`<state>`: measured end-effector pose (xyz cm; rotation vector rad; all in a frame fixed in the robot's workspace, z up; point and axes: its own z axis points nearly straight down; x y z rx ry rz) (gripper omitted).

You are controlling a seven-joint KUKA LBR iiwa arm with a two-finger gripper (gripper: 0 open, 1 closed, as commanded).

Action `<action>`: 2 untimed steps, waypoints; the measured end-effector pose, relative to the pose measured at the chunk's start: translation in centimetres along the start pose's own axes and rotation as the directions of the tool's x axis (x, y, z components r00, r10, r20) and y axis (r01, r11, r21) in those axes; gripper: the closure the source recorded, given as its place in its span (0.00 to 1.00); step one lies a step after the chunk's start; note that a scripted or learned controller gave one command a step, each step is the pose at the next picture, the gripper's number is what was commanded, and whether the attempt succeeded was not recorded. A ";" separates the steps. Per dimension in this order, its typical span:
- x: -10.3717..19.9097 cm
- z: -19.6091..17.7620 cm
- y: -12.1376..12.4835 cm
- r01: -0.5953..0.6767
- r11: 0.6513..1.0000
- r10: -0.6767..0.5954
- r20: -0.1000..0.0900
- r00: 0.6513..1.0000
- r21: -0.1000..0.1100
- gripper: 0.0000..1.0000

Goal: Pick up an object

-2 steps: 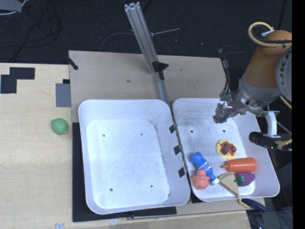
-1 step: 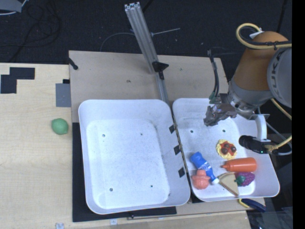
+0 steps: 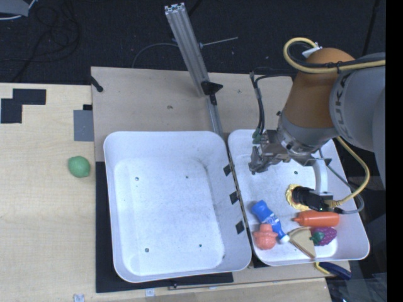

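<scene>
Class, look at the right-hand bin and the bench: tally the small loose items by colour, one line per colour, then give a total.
Blue: 1, blue bottle
Orange-red: 1, orange-red carrot shape
Pink: 1, pink toy
Purple: 1, purple grape cluster
Tan: 1, tan wedge
Green: 1, green ball on the bench
Total: 6

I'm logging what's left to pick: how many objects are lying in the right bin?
5, clustered in the right bin's near end: a blue bottle, a pink toy, an orange carrot, purple grapes and a tan wedge. The arm may hide others.
</scene>
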<state>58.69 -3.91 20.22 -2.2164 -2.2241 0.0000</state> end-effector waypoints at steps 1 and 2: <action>5.4 -1.1 -0.3 0.000 1.000 0.000 0.000 1.000 -0.001 1.00; 10.1 -0.7 -1.5 0.000 1.000 0.000 0.000 1.000 0.000 1.00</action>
